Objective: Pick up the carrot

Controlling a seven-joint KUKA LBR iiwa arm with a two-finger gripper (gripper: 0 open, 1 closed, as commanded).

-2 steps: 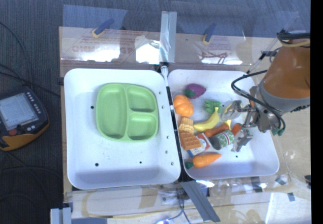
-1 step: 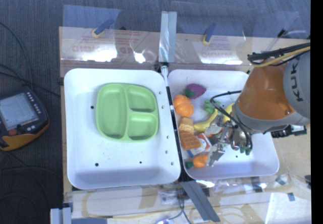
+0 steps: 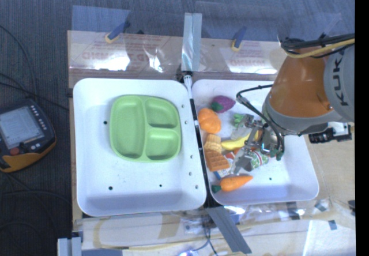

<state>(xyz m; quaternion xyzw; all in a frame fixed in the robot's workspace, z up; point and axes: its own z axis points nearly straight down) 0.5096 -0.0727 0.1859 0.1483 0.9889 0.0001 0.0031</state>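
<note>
From the camera view, the carrot (image 3: 235, 182) lies at the lower left of the right bin (image 3: 300, 183), just below my end effector (image 3: 249, 157). I cannot tell its state. I should descend squarely over the carrot's middle, clear of the waffle-like piece (image 3: 215, 154) beside it.

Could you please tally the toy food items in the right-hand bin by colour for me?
Orange: 3 (carrot, a rounded piece, a ridged piece)
Purple: 1 (rounded piece)
Yellow: 1 (banana)
Green: 1 (small piece)
Total: 6 that I can make out; the claw sits over the pile and may hide more.
</note>
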